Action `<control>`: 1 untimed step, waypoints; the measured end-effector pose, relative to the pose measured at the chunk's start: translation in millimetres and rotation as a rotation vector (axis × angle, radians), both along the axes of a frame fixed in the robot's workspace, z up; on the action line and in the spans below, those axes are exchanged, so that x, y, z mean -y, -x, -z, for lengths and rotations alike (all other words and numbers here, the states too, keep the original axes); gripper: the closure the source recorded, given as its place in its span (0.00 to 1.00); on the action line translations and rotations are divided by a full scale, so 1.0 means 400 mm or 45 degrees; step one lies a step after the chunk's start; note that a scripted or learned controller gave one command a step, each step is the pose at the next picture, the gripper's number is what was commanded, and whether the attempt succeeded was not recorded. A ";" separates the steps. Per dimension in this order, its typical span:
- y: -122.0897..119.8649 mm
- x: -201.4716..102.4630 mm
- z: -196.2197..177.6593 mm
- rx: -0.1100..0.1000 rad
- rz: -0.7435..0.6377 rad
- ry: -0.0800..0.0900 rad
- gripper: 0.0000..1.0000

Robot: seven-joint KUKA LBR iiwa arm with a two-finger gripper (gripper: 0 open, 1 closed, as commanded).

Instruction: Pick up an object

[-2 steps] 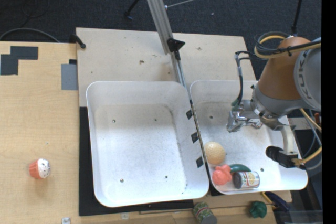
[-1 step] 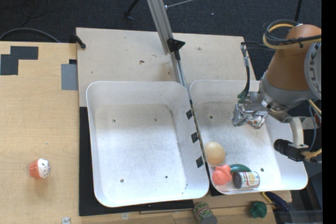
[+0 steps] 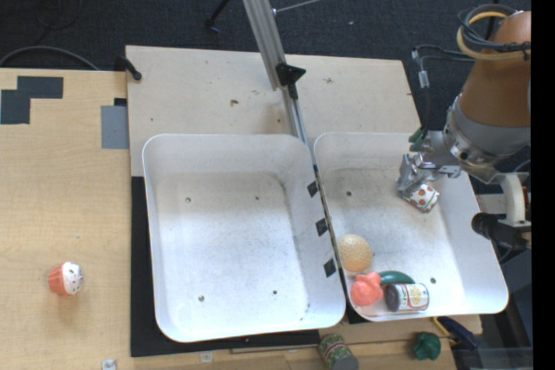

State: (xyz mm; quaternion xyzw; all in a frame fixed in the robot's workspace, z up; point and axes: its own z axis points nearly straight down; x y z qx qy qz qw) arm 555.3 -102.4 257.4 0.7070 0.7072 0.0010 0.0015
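Two white bins sit side by side; take the right bin (image 3: pixel 468 273) as landmark. Against its far right wall, the gripper (image 3: pixel 416 179) hangs over a small white block with red spots (image 3: pixel 424 197), which appears caught between the fingertips, though the hold looks shallow. Judging by its look, the block is light, stiff and smooth, best pinched across flat faces. Toward the bin's near edge lie a tan ball (image 3: pixel 355 252), a pink toy (image 3: pixel 366 289) and a small jar (image 3: pixel 408 297).
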 end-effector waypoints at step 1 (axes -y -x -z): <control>0.011 -0.147 -0.004 -0.009 -0.006 -0.004 1.00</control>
